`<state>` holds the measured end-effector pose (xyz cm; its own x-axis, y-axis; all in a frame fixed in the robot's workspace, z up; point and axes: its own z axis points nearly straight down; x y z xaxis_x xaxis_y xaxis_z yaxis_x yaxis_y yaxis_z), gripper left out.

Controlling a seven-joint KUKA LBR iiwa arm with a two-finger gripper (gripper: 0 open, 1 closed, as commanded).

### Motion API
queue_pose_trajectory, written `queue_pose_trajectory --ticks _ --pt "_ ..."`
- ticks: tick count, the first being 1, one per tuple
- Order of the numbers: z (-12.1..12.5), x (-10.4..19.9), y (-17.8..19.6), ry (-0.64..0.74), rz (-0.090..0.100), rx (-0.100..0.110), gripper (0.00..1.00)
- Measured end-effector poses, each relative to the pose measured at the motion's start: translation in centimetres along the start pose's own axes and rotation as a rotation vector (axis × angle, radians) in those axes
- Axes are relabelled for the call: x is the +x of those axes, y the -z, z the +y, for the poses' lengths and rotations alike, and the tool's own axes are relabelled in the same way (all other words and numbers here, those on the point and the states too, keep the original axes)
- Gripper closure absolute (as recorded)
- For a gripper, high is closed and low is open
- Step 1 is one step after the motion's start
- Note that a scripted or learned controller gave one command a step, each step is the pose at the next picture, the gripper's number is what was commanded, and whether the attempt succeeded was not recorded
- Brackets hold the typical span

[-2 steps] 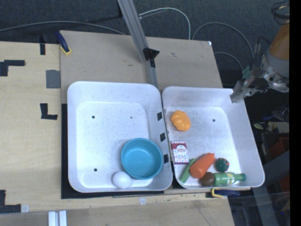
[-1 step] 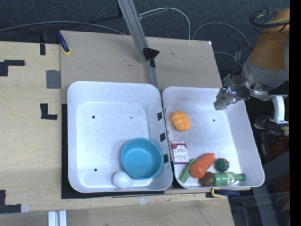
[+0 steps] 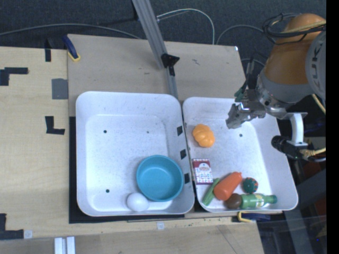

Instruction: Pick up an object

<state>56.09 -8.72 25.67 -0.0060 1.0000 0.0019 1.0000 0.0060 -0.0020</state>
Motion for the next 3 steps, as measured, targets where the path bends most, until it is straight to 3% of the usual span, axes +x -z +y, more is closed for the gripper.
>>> queue_pose_trajectory --ticks 1,3 --pt "-1.8 5.2 -0.1 0.001 0.0 0.001 1.0" --pt "-3.0 14.8 -0.6 0.0 -0.001 0.002 1.0"
